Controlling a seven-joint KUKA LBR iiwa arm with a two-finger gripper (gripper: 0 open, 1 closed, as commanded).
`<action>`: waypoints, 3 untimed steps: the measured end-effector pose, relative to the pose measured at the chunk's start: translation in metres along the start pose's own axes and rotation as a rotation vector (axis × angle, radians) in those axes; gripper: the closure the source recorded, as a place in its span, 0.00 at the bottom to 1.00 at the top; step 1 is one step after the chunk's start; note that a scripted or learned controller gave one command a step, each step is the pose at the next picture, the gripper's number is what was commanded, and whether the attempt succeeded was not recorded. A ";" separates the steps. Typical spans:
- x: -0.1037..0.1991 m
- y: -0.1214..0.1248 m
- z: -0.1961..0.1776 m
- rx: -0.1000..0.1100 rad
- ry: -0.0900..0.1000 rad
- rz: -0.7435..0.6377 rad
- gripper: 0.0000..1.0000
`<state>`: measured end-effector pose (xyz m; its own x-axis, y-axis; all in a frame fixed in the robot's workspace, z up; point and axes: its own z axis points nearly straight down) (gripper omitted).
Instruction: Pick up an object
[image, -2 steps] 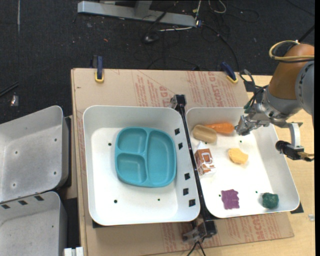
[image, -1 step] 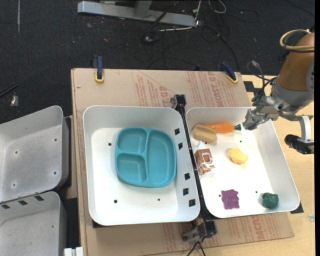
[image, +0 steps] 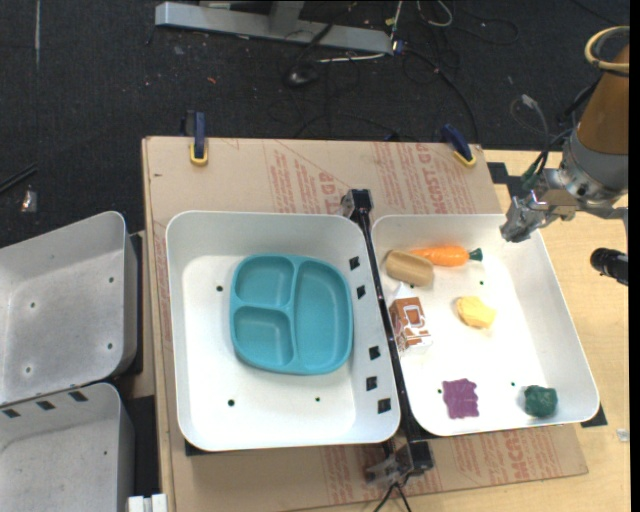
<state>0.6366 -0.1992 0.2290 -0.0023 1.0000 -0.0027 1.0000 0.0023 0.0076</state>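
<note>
- My gripper hangs over the right bin's far corner, holding nothing; its opening, I cannot tell.
- The carrot lies nearest, beside the bread roll.
- Step, I judge: approach; next, descend over the carrot.

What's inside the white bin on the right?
The right bin holds a carrot, a bread roll, a small brown-and-white box, a yellow piece, a purple piece and a green lump. Nothing looks covered.
</note>
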 end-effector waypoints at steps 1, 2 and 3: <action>0.050 -0.001 0.007 0.008 0.004 -0.004 1.00; 0.095 -0.002 0.007 0.008 0.003 -0.005 1.00; 0.149 -0.006 -0.004 0.007 0.005 -0.006 1.00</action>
<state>0.6299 -0.0504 0.2329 -0.0081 1.0000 0.0020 1.0000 0.0081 0.0002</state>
